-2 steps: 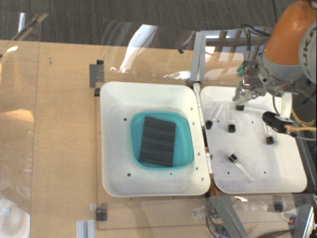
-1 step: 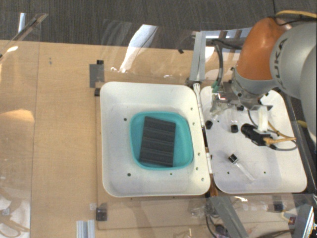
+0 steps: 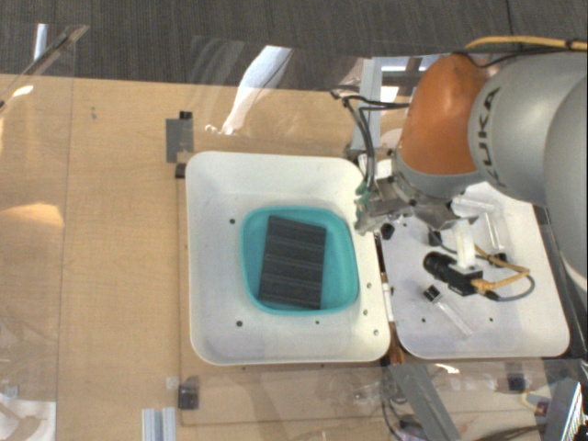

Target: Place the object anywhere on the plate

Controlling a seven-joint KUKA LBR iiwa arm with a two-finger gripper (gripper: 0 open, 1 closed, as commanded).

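Observation:
A teal plate sits in the middle of the left white bin. A dark grey ribbed rectangular object lies flat on the plate, slightly tilted. My gripper hangs over the right bin, below the orange wrist band, to the right of the plate and well apart from the object. Its pale fingers stand open with nothing between them.
The right bin holds a black piece with a yellow cord, a small black bit and a clear strip. The divider between the bins runs just left of the gripper. Wooden bench surrounds both bins.

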